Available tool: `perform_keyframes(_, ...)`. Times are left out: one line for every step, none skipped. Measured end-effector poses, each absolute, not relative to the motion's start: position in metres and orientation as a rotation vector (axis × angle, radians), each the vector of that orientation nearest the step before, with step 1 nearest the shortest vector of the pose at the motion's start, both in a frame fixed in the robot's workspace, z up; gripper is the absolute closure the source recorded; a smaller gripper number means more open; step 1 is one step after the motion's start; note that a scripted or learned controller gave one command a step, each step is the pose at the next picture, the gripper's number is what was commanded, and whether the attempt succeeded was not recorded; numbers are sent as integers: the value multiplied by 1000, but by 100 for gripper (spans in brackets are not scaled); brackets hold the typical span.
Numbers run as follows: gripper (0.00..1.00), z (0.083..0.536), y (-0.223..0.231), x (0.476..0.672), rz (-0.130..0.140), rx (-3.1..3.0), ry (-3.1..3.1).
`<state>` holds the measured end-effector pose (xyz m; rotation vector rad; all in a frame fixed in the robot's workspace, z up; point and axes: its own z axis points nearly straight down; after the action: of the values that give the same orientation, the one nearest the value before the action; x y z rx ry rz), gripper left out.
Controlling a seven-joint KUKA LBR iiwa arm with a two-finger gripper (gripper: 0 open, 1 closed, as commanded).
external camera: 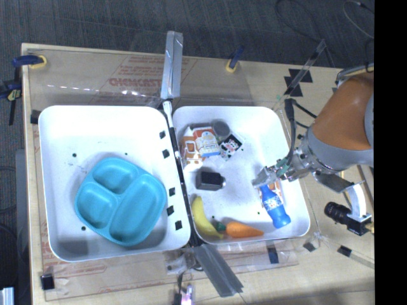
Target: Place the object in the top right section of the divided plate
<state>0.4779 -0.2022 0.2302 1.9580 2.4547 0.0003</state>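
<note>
A blue divided plate [121, 199] with three sections lies in the left bin [63, 138], and nothing rests on it. My gripper [270, 175] hangs low over the right side of the right bin [254, 126], reaching in from the right. Its tip sits right at the top end of a blue bottle [276, 208] that lies along the bin's right wall. Whether it touches the bottle is unclear, as the gripper body hides the bottle's cap.
The right bin also holds a banana [202, 216] and a carrot [241, 230] along the front wall. It holds a black block [210, 180] mid-left, plus a small carton [200, 143], a grey round object [220, 129] and a black-and-white item [231, 146] at the back.
</note>
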Motion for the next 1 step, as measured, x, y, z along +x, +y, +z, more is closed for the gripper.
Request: perform_keyframes(100,220,-119,477,-3,2063,2374)
